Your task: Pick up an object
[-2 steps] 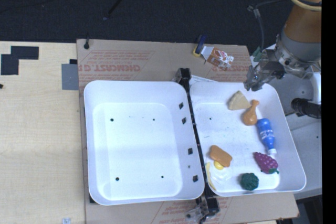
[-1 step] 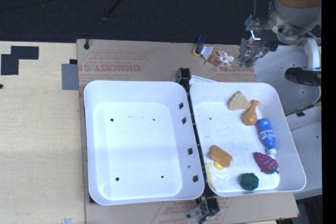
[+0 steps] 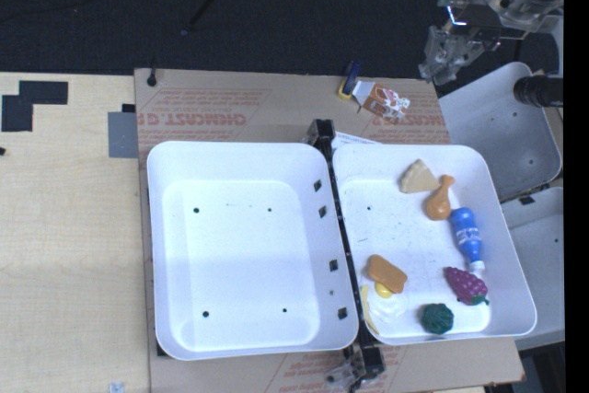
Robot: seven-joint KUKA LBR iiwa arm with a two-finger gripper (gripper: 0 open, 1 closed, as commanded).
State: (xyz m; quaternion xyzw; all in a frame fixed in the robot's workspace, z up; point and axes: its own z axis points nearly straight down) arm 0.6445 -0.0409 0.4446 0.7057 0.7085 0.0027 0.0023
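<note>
White bins: two, side by side; left bin [image 3: 175,198], right bin [image 3: 497,198].
Right bin contents: seven; tan wedge [image 3: 419,177], orange drumstick [image 3: 440,197], blue bottle [image 3: 467,236], orange piece [image 3: 386,272], fried egg [image 3: 383,306], purple grapes [image 3: 466,285], green lump [image 3: 437,318].
Gripper [image 3: 451,51]: far right, beyond the bins, holding nothing; finger spread cannot tell.
</note>
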